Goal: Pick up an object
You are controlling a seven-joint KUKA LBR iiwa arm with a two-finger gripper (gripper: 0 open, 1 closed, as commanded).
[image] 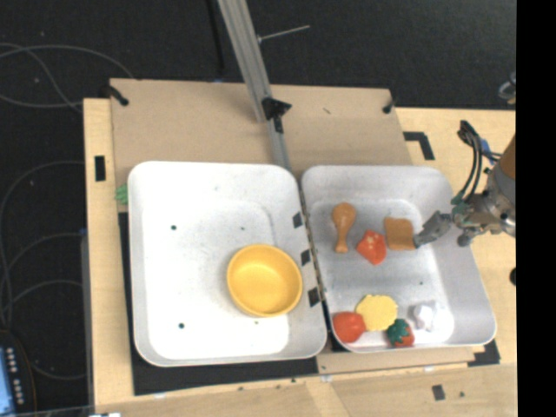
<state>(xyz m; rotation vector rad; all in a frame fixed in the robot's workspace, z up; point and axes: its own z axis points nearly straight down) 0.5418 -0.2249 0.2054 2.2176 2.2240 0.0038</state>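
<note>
The claw (432, 229) reaches in over the right bin (452, 315) from the right edge, its dark tip pointing left and a little downward in the camera view. Whether its two fingers are spread or pressed together I cannot tell; they merge into one dark shape at this slant, and nothing shows between them.

Just left of the claw's tip, touching or nearly touching it, lies the brown block (400, 233). This is the nearest thing to the claw and, in my judgement, the likely target. It is a small squarish piece, tan-brown, lying flat on the bin floor, with no clear long axis. The coming move turns on that short gap: the block sits directly ahead of the tip, along the line the claw already points.

Just beyond the block, farther left and slightly lower, is a red piece (372, 248), close enough that a closing claw might nudge it. Farther left again stands a tan drumstick-shaped toy (344, 225), its long axis running roughly up and down in the view.

Well below the claw, by the bin's near wall, sit a yellow piece (377, 311), a red round piece (348, 326), a small red-and-green one (400, 333) and a pale object (423, 314). Far to the left, in the left bin (174, 198), rests a yellow bowl (264, 280).
</note>
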